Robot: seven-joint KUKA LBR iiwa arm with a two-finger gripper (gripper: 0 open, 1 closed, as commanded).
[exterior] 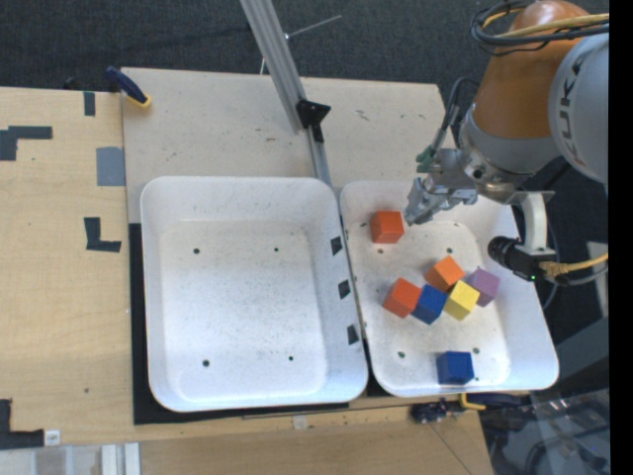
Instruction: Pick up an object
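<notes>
Light wood bench (59, 295) on dark carpet, with a paler board under two shallow white bins side by side. Blue tape patches sit on the wood at left, and a blue-and-yellow clamp (129, 87) lies near the board's top-left corner. A grey metal pole (282, 62) slants down from the top edge to a black bracket just above the gap between the bins.

Camera view: left bin (158, 265) has only small dark dots on its floor. Right bin (514, 359) holds the blocks. A lone orange cube (387, 227) sits in the upper-left part of the right bin, apart from the others. A cluster sits mid-bin, touching or nearly touching: red-orange cube (401, 297), blue cube (429, 304), orange cube on top (447, 270), yellow cube (461, 300), purple cube (484, 285). Another blue cube (455, 367) sits alone near the bin's front edge.

The arm (539, 77) comes in from the right, orange band above grey wrist, cables looping over it. Gripper (420, 208) hangs low over the upper part of the right bin, just right of the lone orange cube, very close to it; contact is unclear. Cannot tell whether the claw is spread or pressed together, as the tips are too small and blurred. No block is visibly between them.
</notes>
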